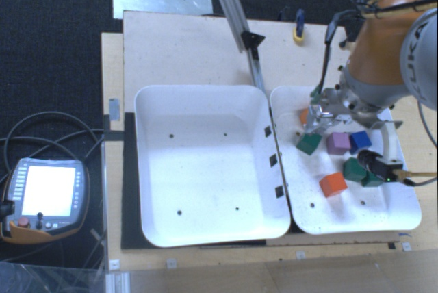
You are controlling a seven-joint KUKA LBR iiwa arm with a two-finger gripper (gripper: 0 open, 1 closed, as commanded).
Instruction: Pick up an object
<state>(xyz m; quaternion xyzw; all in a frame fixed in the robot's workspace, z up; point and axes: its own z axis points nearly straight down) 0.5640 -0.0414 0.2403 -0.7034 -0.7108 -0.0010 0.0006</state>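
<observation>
Counted six small blocks in the right bin, nearest first: orange block, dark green block, then green block, purple block, blue block, and a half-hidden second orange block. Judged them light, rigid, smooth, best pinched across opposite flat sides. Could not tell whether the gripper, just above the green block, was open or closed.

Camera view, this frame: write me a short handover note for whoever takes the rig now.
Gripper: low in the right bin, by the green block; grip state unreadable, nothing seen held.
Things: purple block, blue block, orange block and a dark green block, all in the right bin.
Done: no pick confirmed.
Left: grasp one block and lift it.
</observation>
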